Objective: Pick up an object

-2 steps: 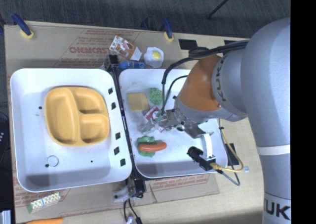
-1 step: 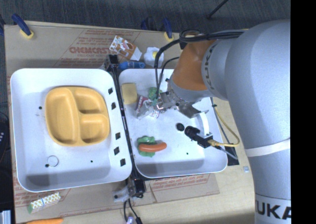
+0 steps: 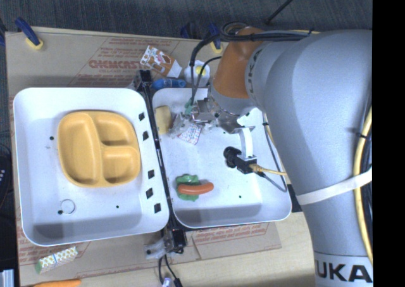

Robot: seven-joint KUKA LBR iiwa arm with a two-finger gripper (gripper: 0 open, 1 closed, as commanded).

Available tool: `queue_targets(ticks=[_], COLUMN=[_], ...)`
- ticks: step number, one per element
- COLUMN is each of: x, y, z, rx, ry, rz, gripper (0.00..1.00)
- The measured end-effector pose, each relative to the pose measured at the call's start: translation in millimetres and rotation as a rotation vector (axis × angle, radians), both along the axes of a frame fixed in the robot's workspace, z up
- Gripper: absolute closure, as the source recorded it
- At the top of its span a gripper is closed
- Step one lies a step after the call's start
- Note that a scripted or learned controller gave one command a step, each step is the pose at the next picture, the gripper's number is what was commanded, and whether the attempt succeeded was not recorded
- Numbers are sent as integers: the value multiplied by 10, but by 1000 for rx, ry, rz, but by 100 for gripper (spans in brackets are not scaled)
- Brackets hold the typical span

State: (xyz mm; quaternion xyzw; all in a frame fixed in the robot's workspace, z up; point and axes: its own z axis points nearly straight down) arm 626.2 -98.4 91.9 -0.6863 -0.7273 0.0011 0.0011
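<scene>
Two white bins sit side by side on the cardboard-covered table [image 3: 114,57]. The left bin [image 3: 25,153] holds a yellow divided tray [image 3: 98,147], lying flat and slightly toward that bin's 12 o'clock side. A small clear ring-like item [image 3: 67,206] rests near the bin's 7 o'clock corner; I cannot tell what it is.

The right bin [image 3: 253,206] holds a toy hot dog with green trim [image 3: 193,187] at about 6 o'clock of its floor, well apart from the other contents. A pale yellow object [image 3: 163,116] lies at roughly 10 o'clock, against the bin's left wall. Just beside it, toward 3 o'clock, is a crumpled patterned packet [image 3: 188,132].

The grey arm [image 3: 316,121] with its orange band [image 3: 231,73] reaches in from 3 o'clock. The tool [image 3: 197,112] sits low over the 11 o'clock part of the right bin, directly above the packet's upper edge. Whether it touches the packet is unclear, and I cannot tell how the tool is set. A black cable fitting [image 3: 237,159] hangs below the wrist over mid-bin.

Outside the bins: a printed wrapper [image 3: 155,59] at 12 o'clock on the table, and a blue item [image 3: 169,82] near the bins' junction.
</scene>
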Motion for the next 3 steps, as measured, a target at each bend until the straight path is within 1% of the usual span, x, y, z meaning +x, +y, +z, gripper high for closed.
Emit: queue_targets(ticks=[1,2,3], x=[3,1,286], y=[0,1,-12], z=[105,101,19], rx=[1,1,3], ry=[1,2,14], rz=[4,4,-34], gripper=[100,0,0])
